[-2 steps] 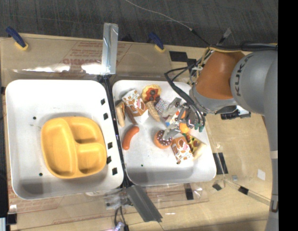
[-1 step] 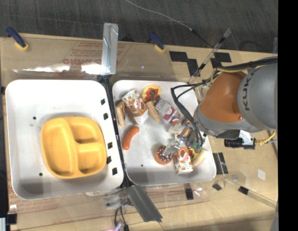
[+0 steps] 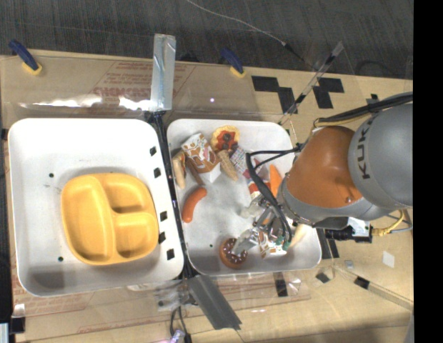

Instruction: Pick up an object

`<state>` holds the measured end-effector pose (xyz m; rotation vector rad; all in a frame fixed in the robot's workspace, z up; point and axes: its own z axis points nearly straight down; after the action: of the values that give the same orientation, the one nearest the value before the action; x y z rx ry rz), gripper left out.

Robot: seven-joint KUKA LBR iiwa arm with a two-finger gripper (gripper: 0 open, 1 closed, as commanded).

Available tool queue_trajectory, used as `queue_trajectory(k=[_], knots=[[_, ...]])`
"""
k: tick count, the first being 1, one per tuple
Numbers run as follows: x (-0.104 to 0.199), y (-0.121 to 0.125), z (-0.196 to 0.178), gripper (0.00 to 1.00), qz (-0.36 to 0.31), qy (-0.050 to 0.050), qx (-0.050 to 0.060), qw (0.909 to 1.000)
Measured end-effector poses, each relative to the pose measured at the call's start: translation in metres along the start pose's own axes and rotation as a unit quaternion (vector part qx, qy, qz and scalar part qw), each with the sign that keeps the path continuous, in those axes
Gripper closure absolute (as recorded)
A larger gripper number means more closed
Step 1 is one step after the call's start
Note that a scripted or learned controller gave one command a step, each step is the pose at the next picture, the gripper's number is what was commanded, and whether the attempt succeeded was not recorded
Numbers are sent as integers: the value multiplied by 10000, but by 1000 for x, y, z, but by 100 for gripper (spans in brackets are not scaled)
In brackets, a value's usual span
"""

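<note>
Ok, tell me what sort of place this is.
Most likely a robotics lab's pick-and-place test bench. A grey arm with an orange band reaches over two shallow white bins, clamped cardboard lies beneath them, and the right bin holds toy food such as a plastic sausage and a chocolate doughnut.

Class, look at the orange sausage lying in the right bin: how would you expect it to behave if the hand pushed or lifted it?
The sausage is long and rounded, so it would probably roll sideways when nudged. Its surface looks smooth and glossy, so it may slip between fingers. It lies on bare floor of the right bin, apart from the other toy foods, so a push should move it alone.
</note>
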<state>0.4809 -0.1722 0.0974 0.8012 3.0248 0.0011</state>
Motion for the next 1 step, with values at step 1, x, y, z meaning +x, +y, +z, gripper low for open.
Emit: queue_trajectory(k=[1], knots=[[-6, -9, 0, 0, -369, 6, -7, 9993]])
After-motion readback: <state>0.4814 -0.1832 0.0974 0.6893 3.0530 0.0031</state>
